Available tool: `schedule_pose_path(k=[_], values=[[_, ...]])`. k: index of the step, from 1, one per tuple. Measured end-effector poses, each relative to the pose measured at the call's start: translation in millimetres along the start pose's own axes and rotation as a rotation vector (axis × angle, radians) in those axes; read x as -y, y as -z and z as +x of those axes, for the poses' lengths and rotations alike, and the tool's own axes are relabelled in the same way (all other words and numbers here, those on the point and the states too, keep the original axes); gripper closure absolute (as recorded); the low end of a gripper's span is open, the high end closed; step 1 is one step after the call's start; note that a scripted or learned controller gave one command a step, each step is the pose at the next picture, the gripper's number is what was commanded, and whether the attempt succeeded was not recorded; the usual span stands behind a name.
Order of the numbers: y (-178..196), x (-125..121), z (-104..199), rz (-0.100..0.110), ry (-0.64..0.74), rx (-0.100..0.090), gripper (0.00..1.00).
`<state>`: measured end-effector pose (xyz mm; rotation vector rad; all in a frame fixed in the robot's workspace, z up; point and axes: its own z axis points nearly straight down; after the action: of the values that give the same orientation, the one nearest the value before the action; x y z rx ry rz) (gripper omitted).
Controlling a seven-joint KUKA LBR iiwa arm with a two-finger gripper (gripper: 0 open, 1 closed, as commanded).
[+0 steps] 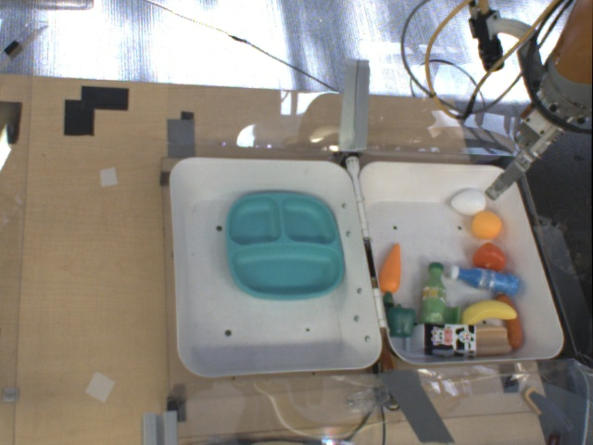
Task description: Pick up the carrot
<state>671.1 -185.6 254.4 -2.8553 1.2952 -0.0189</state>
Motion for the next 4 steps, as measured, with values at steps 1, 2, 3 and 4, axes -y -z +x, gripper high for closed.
schedule_pose_path(k=[1,2,3,4], values=[[72.1,-7.8,9.9,0.0,0.127,-0.003,0.0],[20.0,-10.0,10.4,-0.002,0.493,0.005,0.0],[-87.2,-42.8,-14.7,-0.004,0.654,0.012,0.0],[-168.8,-34.8,-5.6,-0.004,0.654,0.009,0.0]])
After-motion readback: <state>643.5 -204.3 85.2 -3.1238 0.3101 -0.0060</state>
